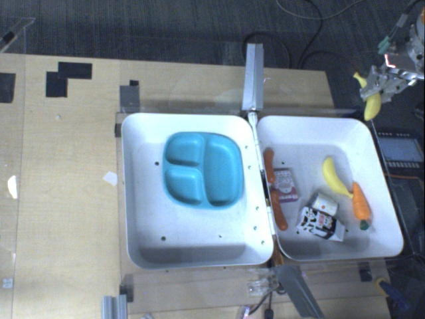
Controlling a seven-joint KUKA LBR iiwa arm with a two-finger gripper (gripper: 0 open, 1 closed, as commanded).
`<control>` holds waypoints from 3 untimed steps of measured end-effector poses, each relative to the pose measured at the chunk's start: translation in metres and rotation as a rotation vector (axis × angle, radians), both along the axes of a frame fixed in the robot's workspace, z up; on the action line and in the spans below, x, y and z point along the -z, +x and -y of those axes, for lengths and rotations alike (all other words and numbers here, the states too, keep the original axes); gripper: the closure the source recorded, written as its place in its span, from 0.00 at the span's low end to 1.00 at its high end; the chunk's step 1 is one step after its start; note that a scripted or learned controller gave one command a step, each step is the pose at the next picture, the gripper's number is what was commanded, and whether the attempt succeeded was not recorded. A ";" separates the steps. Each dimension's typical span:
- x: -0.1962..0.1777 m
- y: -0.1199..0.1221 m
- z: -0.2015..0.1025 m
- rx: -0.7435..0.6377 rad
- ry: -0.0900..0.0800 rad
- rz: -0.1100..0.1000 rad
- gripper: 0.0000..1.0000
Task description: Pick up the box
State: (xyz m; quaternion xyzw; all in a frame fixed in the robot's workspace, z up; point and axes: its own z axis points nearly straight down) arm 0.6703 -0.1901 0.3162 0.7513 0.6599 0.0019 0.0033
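White box lies in right bin; gripper outside it.

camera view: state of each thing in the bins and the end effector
blue tray: upright, in left bin
box: lying in right bin, untouched
banana: lying loose
carrot: lying beside banana
sausages: along the right bin's left wall
end effector: outside the bins, yellow item at it
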 end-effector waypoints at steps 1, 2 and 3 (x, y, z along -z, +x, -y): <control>-0.010 0.000 0.000 0.245 0.003 -0.001 1.00; 0.018 -0.026 -0.040 0.074 0.002 -0.003 1.00; 0.040 0.000 -0.003 0.075 0.001 -0.001 1.00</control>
